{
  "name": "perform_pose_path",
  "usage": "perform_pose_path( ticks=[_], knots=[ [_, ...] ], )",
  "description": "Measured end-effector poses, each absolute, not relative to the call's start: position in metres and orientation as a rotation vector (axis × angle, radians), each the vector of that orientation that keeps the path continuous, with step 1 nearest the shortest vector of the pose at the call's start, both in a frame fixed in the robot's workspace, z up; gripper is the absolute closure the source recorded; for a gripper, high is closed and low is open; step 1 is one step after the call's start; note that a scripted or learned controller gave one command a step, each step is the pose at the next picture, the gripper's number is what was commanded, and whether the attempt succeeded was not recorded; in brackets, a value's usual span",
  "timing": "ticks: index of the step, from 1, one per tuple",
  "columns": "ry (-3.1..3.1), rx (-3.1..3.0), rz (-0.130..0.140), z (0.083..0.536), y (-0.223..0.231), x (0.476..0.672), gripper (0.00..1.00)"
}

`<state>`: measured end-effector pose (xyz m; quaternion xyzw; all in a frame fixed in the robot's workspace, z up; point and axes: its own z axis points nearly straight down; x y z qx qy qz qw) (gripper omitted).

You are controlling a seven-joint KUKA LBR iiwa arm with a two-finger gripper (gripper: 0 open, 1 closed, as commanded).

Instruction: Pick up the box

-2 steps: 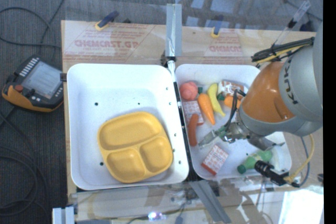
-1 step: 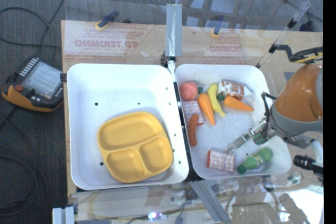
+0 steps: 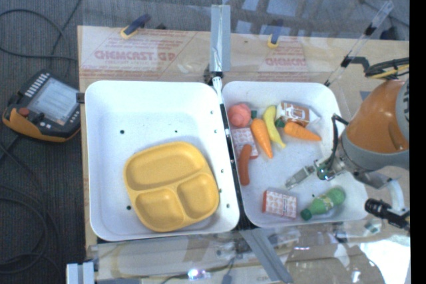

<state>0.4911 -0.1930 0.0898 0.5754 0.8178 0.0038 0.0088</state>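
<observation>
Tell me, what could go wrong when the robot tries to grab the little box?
1. The box lies flat right beside the green bottle, so the hand might bump the bottle or grab it by mistake.
2. The box sits near the front wall of the right bin, so it could get pushed against the wall and slip away.
3. Another small packet near the carrots looks similar; the hand might choose that one.

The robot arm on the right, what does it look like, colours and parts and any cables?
The arm shows a wide rounded orange band above a grey wrist section. From the wrist, a slim silvery metal gripper reaches over the right bin. Thin dark cables loop close beside the wrist. No markings or lettering can be made out on it.
</observation>
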Motion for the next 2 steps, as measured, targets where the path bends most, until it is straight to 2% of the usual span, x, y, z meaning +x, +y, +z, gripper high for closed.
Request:
perform_pose_path(
  ticks=[1,2],
  knots=[
    [2.545,1.805,0.006,0.090,-0.146,0.490,0.00],
    [2.498,1.908,-0.009,0.196,-0.132,0.580,0.00]
  ],
)
